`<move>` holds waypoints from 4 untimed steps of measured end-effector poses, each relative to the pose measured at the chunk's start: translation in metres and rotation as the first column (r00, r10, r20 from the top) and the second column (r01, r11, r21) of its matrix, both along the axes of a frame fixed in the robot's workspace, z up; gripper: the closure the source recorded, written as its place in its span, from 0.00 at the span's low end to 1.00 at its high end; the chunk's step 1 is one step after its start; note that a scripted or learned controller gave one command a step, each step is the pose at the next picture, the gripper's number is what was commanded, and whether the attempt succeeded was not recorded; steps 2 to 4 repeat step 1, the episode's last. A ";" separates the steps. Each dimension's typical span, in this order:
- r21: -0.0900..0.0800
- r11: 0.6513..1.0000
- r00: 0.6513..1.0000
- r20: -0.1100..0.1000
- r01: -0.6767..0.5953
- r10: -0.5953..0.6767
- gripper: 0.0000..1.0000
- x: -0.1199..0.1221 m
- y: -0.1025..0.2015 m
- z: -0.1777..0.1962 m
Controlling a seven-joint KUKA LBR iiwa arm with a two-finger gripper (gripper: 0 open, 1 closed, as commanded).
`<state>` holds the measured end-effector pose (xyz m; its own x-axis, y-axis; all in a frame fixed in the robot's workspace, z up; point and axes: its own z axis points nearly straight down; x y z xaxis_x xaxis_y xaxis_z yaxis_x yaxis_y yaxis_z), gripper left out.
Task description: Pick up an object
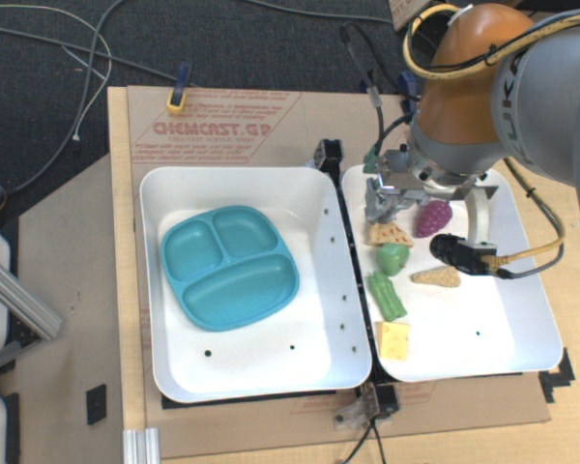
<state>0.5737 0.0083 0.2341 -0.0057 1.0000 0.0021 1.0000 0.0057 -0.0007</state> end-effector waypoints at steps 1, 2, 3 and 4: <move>0.001 1.000 1.000 0.000 -0.001 0.001 1.00 -0.008 0.056 0.005; 0.001 1.000 1.000 0.000 -0.001 0.001 1.00 -0.008 0.056 0.005; 0.001 1.000 1.000 0.000 -0.001 0.001 1.00 -0.008 0.056 0.005; 0.001 1.000 1.000 0.000 -0.001 0.001 1.00 -0.008 0.056 0.005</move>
